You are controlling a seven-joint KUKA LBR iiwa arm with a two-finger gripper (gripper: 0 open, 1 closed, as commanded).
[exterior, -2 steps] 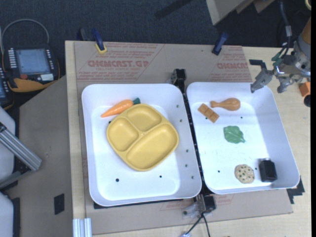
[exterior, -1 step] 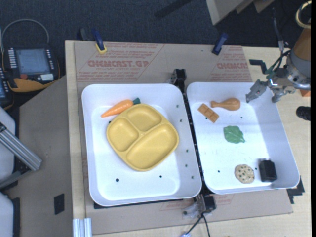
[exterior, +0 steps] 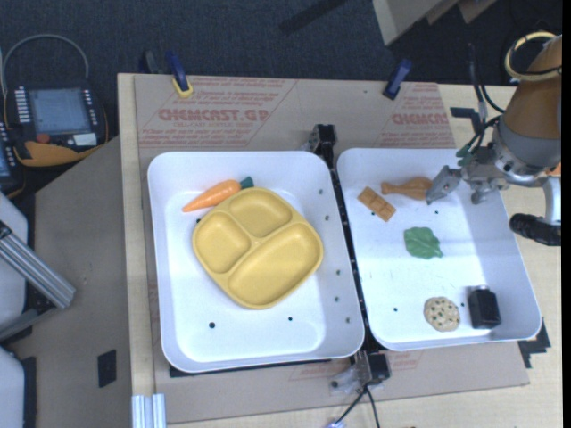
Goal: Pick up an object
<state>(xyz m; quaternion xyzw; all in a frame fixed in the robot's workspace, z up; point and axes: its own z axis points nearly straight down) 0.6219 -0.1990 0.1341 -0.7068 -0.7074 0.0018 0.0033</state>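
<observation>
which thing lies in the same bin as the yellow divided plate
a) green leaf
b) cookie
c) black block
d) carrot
d: the carrot lies at the upper left rim of the yellow divided plate in the left bin; the other three lie in the right bin.

A robotics lab is showing itself here: a teach pendant (exterior: 55, 119) is lying on dark carpet beside a clamped, paper-covered bench (exterior: 268, 105) bearing two white bins (exterior: 169, 266) of toy food, aluminium framing (exterior: 36, 266) nearby.
</observation>
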